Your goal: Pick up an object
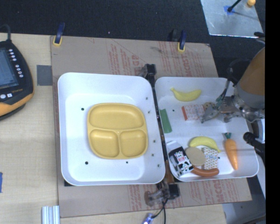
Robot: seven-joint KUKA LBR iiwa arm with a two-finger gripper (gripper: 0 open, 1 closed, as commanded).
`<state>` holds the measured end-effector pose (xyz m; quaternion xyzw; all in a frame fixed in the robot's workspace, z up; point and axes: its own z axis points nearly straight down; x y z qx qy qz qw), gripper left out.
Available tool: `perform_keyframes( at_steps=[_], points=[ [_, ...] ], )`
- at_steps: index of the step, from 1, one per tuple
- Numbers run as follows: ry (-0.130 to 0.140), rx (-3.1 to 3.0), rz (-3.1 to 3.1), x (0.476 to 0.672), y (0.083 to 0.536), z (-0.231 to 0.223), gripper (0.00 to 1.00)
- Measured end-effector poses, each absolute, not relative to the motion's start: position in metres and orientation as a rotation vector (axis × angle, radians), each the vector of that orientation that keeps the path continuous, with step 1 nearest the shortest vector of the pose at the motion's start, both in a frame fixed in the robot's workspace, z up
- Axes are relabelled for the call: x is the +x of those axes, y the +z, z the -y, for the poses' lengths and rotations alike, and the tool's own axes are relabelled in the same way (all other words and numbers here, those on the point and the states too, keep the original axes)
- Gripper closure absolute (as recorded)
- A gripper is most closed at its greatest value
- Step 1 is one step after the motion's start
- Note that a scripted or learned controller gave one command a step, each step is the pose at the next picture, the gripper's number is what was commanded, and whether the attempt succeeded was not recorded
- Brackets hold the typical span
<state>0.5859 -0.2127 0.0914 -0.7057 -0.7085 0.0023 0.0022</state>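
Camera view: pincer (pixel 213 112) hangs low in the right bin (pixel 252 171), fingers look spread with nothing between them; nearest pick, small red-printed packet (pixel 192 112), lies just left of it — probably light, flat, slippery, best pinched across its short edges.

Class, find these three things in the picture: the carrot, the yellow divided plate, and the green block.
carrot (pixel 231 154), camera view, middle of its orange body.
yellow divided plate (pixel 116 115), camera view, its large upper compartment.
green block (pixel 165 121), camera view, centre of its top face.
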Motion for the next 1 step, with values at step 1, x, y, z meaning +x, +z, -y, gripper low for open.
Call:
perform_keyframes(
  at_steps=[1],
  points=[
    [0.005,-2.212,2.225,0.5337,0.0914,0.1634,0.00]
  ],
)
